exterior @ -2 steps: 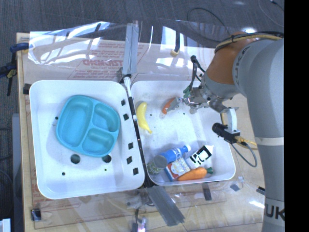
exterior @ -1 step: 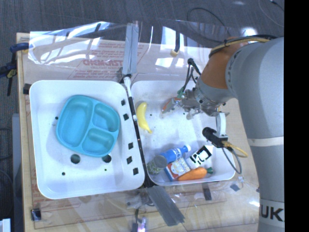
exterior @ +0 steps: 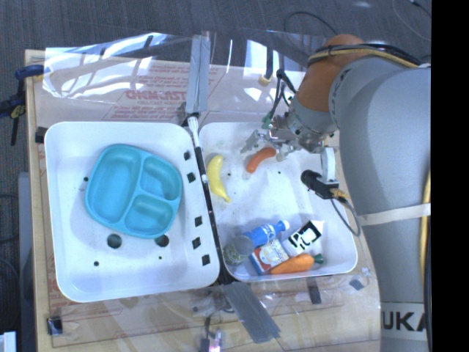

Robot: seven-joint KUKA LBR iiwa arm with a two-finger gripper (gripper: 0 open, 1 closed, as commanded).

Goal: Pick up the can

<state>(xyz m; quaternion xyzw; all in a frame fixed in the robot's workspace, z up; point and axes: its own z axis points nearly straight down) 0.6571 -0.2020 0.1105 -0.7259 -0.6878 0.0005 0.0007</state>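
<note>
The can [exterior: 237,253] lies at the front left of the right bin [exterior: 341,226], showing a round grey end, beside a blue bottle [exterior: 265,234]. My gripper [exterior: 267,142] hangs over the far part of that bin, well away from the can. Just under and in front of the gripper lies an orange sausage-shaped toy [exterior: 258,160]. Whether the gripper touches it is unclear.
A yellow banana [exterior: 216,177] lies by the right bin's left wall. A carton [exterior: 272,256], a carrot [exterior: 293,265] and a black-and-white box [exterior: 306,235] crowd the front near the can. The left bin [exterior: 66,218] holds a blue divided plate [exterior: 134,190].
</note>
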